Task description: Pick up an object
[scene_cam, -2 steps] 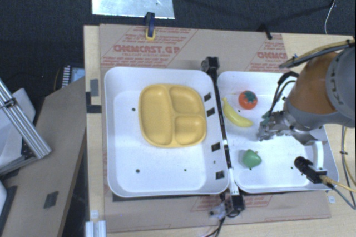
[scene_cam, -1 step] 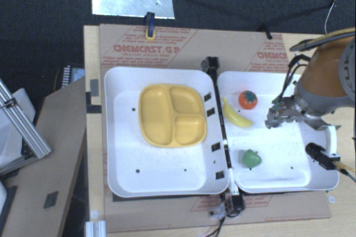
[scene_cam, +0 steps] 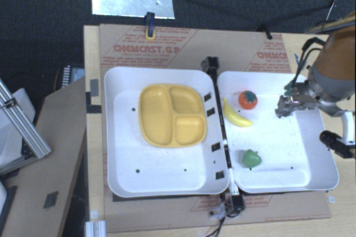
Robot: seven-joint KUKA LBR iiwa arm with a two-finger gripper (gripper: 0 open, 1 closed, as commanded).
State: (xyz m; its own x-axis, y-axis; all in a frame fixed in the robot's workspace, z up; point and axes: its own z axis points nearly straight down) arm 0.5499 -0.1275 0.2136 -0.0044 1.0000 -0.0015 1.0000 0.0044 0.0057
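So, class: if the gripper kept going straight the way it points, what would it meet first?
Probably the bare floor of the right white bin, if the gripper points downward; depth is unclear.

Plate (scene_cam: 171, 115) in left bin (scene_cam: 119, 174), three fruits (scene_cam: 247, 99) in right bin (scene_cam: 317, 174)

"CHEMCAST GP" on brown board (scene_cam: 147, 48), repeated right

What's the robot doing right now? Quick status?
Gripper over right bin, holding nothing seen. Tomato, banana, green fruit untouched. Path clear.
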